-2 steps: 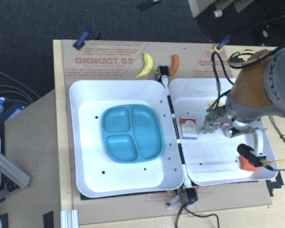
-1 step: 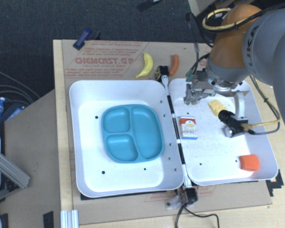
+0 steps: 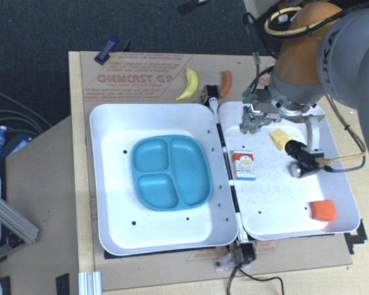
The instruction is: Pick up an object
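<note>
Station inventory, as I read it on my monitor.

1. Arm (image 3: 332,42): grey with an orange band, reaching in over the far edge of the right bin (image 3: 277,208).
2. Gripper (image 3: 253,123): pointing down over the far-left corner of the right bin, just beside the wall shared with the left bin (image 3: 101,183). I cannot tell how far the pincer is open, nor whether it has hold of anything.
3. Small box (image 3: 244,165): red, white and blue, lying flat in the right bin against its left wall, near the gripper on the near side.
4. Yellow piece (image 3: 278,137): pale, lying in the right bin near the far edge, just beside the gripper and apart from it.
5. Orange block (image 3: 323,211): in the right bin's near-right corner, well apart from the gripper.
6. Divided plate (image 3: 171,172): blue, three compartments, in the middle of the left bin.
7. Banana (image 3: 188,85) and an orange stick-shaped item (image 3: 225,83): on the printed cardboard (image 3: 135,75) beyond the far edges of the bins.
8. Blue object (image 3: 106,51): at the bench's far-left corner; too small for me to identify.
</note>
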`<action>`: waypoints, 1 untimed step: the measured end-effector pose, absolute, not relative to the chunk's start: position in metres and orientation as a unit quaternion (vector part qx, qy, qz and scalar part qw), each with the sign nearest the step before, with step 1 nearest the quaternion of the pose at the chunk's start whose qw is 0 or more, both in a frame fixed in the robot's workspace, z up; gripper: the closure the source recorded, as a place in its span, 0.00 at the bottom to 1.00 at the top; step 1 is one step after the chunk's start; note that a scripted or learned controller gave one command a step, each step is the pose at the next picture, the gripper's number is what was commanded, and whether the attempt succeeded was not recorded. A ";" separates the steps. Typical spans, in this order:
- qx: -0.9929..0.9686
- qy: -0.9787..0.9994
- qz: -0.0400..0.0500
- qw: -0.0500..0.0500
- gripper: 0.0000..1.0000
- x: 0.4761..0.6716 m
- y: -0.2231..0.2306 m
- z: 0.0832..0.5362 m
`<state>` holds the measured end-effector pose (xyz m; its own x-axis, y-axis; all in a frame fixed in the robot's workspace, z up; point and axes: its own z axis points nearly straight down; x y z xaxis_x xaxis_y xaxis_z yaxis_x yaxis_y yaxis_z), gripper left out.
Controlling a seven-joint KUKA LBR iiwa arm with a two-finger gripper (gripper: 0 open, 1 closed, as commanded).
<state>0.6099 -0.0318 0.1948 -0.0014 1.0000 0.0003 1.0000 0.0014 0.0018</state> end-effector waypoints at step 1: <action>0.706 0.708 0.001 0.001 1.00 0.610 -0.031 0.205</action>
